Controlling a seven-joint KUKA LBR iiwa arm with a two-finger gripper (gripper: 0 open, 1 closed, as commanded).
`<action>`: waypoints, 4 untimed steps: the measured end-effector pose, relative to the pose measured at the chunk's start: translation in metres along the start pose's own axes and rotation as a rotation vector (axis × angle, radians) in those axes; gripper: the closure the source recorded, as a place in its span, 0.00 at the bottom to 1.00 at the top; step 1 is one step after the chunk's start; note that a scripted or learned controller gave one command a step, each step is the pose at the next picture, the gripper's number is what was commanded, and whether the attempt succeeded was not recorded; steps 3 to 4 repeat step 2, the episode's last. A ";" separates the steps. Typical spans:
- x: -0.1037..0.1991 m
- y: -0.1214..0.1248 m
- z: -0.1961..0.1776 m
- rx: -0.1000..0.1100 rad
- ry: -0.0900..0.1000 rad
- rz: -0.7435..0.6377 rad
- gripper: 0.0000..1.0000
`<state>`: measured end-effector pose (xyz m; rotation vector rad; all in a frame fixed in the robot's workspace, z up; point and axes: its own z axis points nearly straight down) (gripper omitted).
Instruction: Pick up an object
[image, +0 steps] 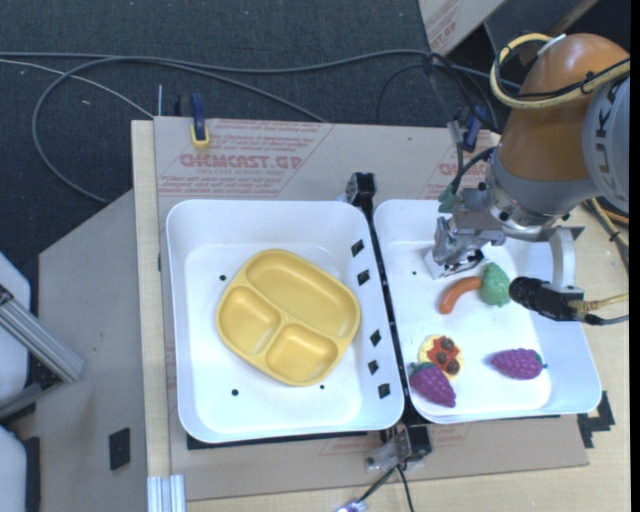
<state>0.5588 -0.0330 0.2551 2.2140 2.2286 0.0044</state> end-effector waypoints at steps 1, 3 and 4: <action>0.054 0.020 -0.003 -0.001 0.000 0.001 1.00; 0.100 0.045 0.001 -0.001 -0.001 0.001 1.00; 0.100 0.045 0.001 -0.001 -0.001 0.001 1.00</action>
